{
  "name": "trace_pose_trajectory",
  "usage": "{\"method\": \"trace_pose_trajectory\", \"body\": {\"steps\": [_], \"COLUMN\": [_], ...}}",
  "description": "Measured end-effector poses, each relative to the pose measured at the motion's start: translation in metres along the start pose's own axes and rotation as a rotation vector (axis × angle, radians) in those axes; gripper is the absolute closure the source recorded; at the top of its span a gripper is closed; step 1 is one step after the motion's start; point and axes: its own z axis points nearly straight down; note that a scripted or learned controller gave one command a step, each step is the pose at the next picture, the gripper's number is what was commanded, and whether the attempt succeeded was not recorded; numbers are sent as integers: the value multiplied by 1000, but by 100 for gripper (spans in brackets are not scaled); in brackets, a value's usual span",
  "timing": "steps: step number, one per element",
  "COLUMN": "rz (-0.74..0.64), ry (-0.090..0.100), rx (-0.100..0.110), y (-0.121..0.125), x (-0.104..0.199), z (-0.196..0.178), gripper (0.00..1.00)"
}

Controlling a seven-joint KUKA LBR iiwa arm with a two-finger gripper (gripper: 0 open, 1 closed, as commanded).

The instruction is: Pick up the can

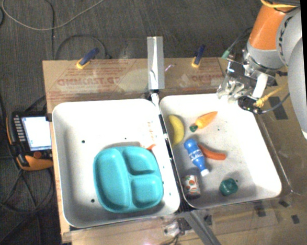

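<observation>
While the arm (272, 27) reached in from the right, the gripper (239, 91) hung over the far right corner of the right bin (259, 138), just above its far rim; can't tell from this angle whether the pincer was released or clenched, and nothing was visibly between its tips. Can (191, 185) sat in the right bin's near left corner, close to the left wall, well apart from the gripper. Just right of the can, a dark green round item (229, 186) lay near the near rim. Blue bottle (196, 155) lay tilted in the middle left of that bin, white cap end pointing toward the near side, with an orange carrot-like piece (214, 153) touching or just beside it on the right. Yellow banana (176, 128) lay farther back by the left wall; another carrot (204, 120) lay right of it. Left bin (72, 125) held a teal divided plate (128, 177) on its near side. Handheld pendant (31, 139) sat left of the bench.
</observation>
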Motion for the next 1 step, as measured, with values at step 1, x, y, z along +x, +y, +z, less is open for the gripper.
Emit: {"method": "trace_pose_trajectory", "body": {"steps": [1], "rz": [11], "ry": [-1], "rx": [4], "y": [-37], "x": [-67], "z": [64], "gripper": [100]}}
